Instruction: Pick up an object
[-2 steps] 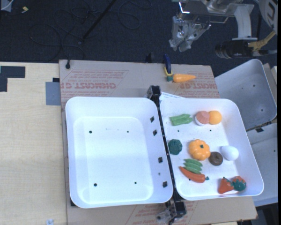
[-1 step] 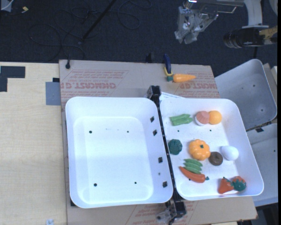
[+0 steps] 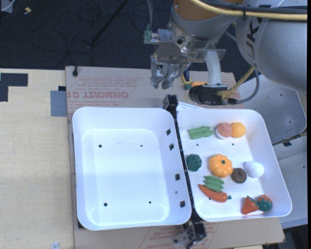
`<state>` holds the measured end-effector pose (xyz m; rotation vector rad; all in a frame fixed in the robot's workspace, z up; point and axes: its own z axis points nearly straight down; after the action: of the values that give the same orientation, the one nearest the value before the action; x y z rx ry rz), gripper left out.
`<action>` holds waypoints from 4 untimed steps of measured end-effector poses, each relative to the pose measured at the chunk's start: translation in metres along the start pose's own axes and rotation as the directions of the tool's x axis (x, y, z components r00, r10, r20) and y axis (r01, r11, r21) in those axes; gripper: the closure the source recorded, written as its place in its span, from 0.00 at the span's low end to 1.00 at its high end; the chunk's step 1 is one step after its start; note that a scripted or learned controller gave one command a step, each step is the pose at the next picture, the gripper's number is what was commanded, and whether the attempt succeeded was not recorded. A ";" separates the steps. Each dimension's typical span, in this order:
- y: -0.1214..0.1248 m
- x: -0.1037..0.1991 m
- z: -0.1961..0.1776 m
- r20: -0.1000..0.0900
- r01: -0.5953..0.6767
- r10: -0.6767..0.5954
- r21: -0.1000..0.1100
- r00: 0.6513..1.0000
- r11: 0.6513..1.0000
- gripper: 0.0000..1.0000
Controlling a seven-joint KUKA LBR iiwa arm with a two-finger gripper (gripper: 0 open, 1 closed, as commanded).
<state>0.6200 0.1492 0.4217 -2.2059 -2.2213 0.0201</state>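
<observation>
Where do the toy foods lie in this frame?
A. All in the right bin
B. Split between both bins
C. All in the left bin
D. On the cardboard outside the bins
A: the pumpkin, green beans, carrot and the rest all sit in the right bin, while the pincer hangs above the bins' far edge.

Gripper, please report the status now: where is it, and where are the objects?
Gripper above the bins' far edge, nothing between its fingers. Toy foods in right bin: pumpkin, broccoli, egg. Nothing in the way.
</observation>
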 end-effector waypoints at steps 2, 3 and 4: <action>0.016 0.095 0.253 0.002 -0.002 0.002 -0.007 1.000 1.000 1.00; 0.028 0.094 0.181 -0.001 -0.006 0.006 -0.017 1.000 1.000 1.00; -0.017 0.094 0.015 -0.006 -0.004 0.004 -0.027 1.000 1.000 1.00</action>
<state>0.6021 0.2433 0.4069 -2.2205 -2.2274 -0.0171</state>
